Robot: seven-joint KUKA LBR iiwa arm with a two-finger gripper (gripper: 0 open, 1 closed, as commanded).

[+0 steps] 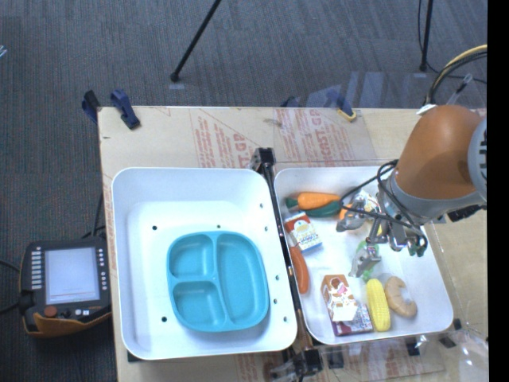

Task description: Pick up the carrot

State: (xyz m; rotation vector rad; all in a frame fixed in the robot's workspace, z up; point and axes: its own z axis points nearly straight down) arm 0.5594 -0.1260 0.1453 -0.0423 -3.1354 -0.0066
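Observation:
The carrot point(316, 200) is orange with a green stem end pointing left. It lies across the far part of the right white bin point(441, 289), near the bin's back left corner. My gripper point(367, 255) hangs over the middle of that bin, below the grey wrist and the orange band point(436, 153). It is to the right of the carrot and nearer the front, apart from it, and nothing shows held in it.
The right bin also holds a small red carton point(304, 233), a sausage point(300, 269), a second carton point(342, 298), a corn cob point(377, 304) and a tan pastry point(399, 295). A blue divided plate point(216, 281) sits in the left bin point(131, 213).

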